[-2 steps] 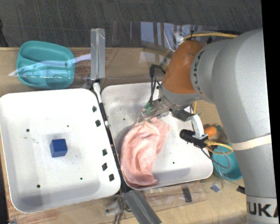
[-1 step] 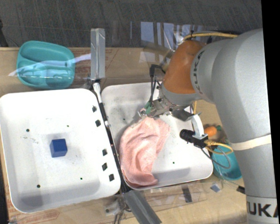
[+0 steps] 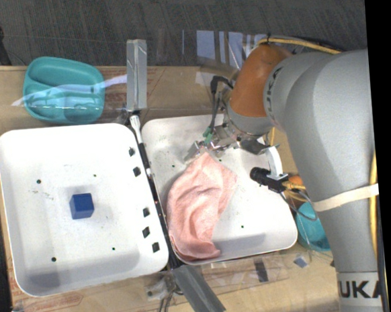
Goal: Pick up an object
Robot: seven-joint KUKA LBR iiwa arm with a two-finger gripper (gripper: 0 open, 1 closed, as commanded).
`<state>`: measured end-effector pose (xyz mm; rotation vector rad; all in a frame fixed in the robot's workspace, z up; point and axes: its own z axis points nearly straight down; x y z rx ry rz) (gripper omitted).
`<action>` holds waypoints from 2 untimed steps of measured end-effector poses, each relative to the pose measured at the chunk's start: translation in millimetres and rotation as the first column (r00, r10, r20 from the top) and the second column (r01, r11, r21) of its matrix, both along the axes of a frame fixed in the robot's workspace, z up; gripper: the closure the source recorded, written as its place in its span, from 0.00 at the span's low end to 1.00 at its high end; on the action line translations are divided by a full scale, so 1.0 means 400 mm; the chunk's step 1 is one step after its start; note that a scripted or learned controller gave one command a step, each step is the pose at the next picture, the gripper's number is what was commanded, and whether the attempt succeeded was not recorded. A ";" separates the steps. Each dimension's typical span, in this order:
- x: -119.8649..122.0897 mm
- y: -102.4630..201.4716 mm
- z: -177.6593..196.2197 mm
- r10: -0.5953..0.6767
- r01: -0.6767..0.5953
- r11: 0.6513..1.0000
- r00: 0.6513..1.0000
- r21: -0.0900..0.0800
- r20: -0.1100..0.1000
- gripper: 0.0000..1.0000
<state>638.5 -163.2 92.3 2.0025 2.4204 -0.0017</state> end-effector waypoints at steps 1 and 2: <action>0.002 0.005 0.025 0.006 -0.006 1.000 1.000 0.000 0.000 1.00; 0.045 0.167 0.239 -0.019 0.018 1.000 1.000 0.002 0.002 1.00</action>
